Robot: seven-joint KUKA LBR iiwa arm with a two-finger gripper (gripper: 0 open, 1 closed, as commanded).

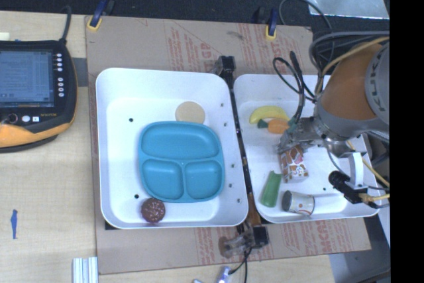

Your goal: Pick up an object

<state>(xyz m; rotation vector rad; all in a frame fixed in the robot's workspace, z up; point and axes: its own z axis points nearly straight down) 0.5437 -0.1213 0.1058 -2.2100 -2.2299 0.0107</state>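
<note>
My gripper (291,141) reaches into the right bin (252,162) from the right, below the arm's orange band. It hangs just above a small red-and-white snack packet (295,168), whose top edge it hides. A yellow banana (267,114) and a small orange piece (278,125) lie just behind the gripper. A green oblong object (270,189) and a small can on its side (297,203) lie near the bin's front wall.
The left bin (112,142) holds a blue divided plate (180,160), a tan round disc (190,112) and a dark reddish ball (153,210). A black tablet (30,86) sits at the far left. Cables (295,69) trail behind the right bin.
</note>
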